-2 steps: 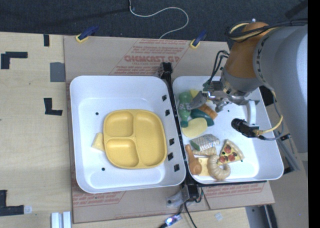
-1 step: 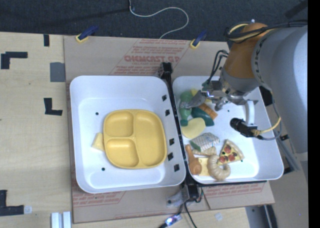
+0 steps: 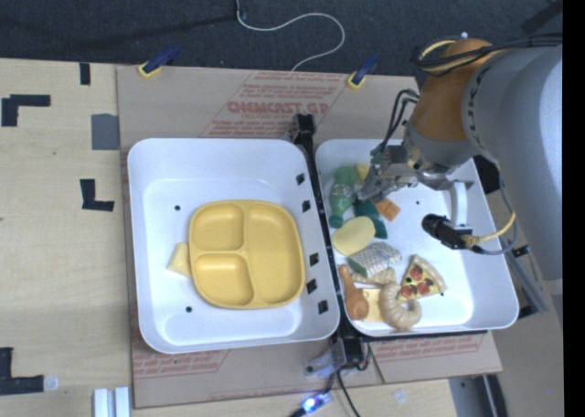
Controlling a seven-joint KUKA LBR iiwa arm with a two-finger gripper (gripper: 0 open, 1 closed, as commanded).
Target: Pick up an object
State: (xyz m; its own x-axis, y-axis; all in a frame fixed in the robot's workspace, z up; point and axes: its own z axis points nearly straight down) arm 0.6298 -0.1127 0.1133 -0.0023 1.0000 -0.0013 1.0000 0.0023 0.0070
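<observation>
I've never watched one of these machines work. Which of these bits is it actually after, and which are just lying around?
In play, all in the right bin, where the pincer is reaching:
- pizza slice
- green toy
- pale yellow piece
- croissant

Just lying about:
- yellow divided plate in the left bin
- white cable behind the bins

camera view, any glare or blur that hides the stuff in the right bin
Camera view: soft, even light with faint shadows; the right bin floor is bright but not blown out; the pizza slice reads clearly, while the small items under the gripper look soft and crowded.
</observation>
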